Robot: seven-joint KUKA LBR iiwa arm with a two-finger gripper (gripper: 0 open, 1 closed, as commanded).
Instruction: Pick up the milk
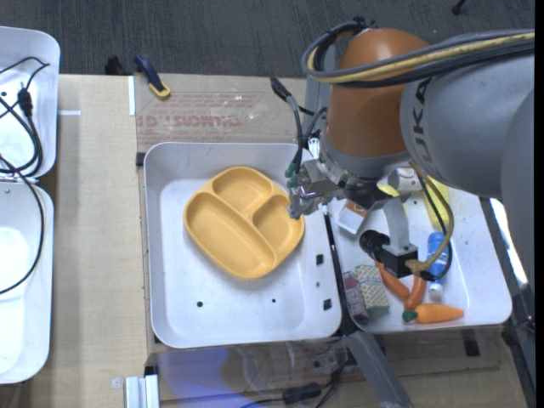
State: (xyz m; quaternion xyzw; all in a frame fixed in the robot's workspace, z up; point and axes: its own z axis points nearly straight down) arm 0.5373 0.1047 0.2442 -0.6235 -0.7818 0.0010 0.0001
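Note:
A small white carton with an orange mark, likely the milk (349,218), lies in the right bin (476,308) close to the divider, partly hidden under the arm. My gripper (297,204) hangs over the left bin (170,253), at the right edge of the yellow divided plate (240,221). It is left of the carton, on the other side of the divider. Nothing shows between the fingers.
In the right bin lie two carrots (433,314), a blue bottle (436,252), a patterned box (371,288) and a white item with red print (407,177). The arm covers much of that bin. A blue and yellow tool (151,77) rests on the bench behind.

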